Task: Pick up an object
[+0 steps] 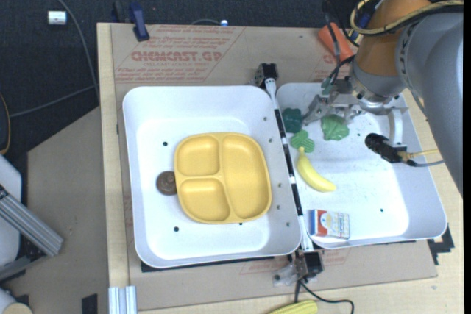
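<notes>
Your worktop (184, 55), faced with printed brown board, carries 2 white bins side by side, seen from above at a slant.

In the left bin (147, 158), a small brown disc (166, 182) lies against the left edge of a yellow plate (221, 176). The plate has 3 compartments and sits flat near the bin's middle.

Across the divide, the right bin (397, 195) holds 5 loose things. A dark green piece (293, 118) lies close to the bin's left wall, with a lighter green leaf (302, 141) just below it in the view. A banana (315, 177) lies next, its stalk end close to the leaf and its body angled toward the bin's middle. A small carton (329, 224) with blue and red print lies on its side at the near rim, well apart from the banana.

A green clump (335, 129) sits toward the far end of this bin, right of the dark green piece and the leaf. Your hand (333, 108) is directly over it and looks to touch its top. You cannot tell from this angle how far the hand is open, or whether it has hold of the clump.

The grey arm (434, 55) with its orange band reaches in from the right, above the bin's far right corner.
</notes>
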